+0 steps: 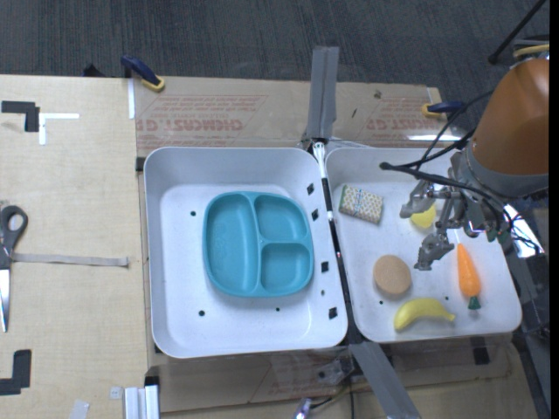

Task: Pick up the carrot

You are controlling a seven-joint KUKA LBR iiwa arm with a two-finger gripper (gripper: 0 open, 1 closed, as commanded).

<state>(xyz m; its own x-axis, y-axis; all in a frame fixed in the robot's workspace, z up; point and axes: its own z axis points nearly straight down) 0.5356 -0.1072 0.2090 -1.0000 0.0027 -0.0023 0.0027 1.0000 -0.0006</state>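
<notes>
Hovering over your right bin (367,321), the gripper (434,250) hangs just at 9 o'clock of the carrot (469,275); whether it is spread or pressed together, you cannot tell.
Your right bin holds the carrot at 3 o'clock, a banana (424,313) at 6, a round bun (392,275) mid-bin, a cracker (361,203) at 11 and a yellow piece (423,218) under the wrist. Your left bin (175,260) holds a blue tray (258,243). Cardboard (218,116) at 12 reads "CHEMCAS", upside down.

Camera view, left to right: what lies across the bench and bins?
scissors → blue divided plate → cracker → round bun → banana → carrot
</notes>
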